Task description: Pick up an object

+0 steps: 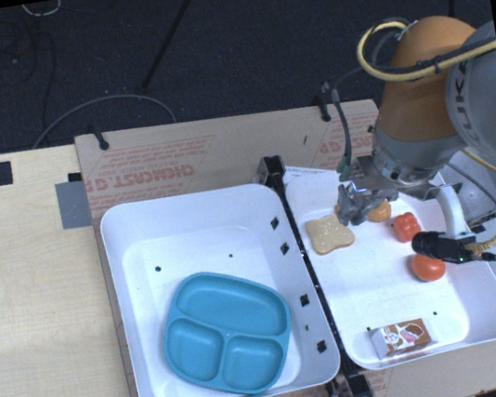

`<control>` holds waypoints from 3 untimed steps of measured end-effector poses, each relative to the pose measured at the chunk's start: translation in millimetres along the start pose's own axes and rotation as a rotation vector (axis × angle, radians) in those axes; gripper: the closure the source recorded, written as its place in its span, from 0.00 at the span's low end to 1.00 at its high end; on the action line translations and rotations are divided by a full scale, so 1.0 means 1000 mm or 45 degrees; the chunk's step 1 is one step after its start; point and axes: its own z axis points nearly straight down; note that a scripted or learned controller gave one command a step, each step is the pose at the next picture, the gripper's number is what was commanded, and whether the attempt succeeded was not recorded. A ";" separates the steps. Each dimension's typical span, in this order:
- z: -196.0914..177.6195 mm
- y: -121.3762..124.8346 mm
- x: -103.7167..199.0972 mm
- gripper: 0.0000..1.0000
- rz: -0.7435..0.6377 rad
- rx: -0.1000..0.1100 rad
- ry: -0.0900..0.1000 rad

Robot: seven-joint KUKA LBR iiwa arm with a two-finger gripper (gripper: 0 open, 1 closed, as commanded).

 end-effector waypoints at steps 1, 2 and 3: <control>-0.002 0.003 0.045 1.00 -0.001 -0.001 0.000; 0.007 0.004 0.093 1.00 -0.002 0.001 -0.001; 0.007 -0.014 0.136 1.00 -0.001 0.002 -0.001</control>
